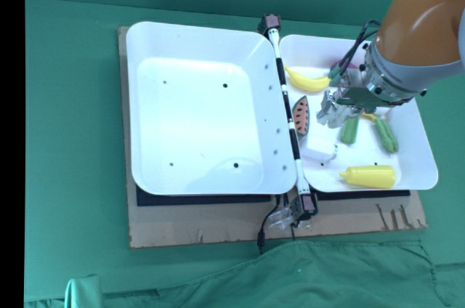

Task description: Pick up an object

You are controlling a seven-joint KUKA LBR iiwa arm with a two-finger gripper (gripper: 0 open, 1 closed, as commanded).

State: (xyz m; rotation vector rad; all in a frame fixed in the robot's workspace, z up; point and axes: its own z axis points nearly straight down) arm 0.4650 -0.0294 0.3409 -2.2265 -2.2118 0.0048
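On the left lies 1 white bin, the left bin (203, 118), its floor bare white with a few dark dots; a black-and-white bar (287, 107) runs along the seam between it and the right bin (421, 154); both bins rest on a brown board (218, 223) over green cloth (65, 118).

Just right of the seam lies a watermelon slice (301, 115), red face up with a green rind; above it a yellow banana (307, 80) curves along the bin's upper part; below the slice sits a small white block (318, 152), hard to tell from the floor.

Next comes my gripper (333, 112), low over the middle of the right bin, near the slice and just left of a green vegetable (351, 129); I cannot tell how it stands, nor see anything gripped in it.

A 2nd green vegetable (386, 134) lies to the right, slanted; a yellow squeeze bottle (369, 176) lies on its side near the bin's lower edge; my orange band (425, 5) looms over the upper right corner.
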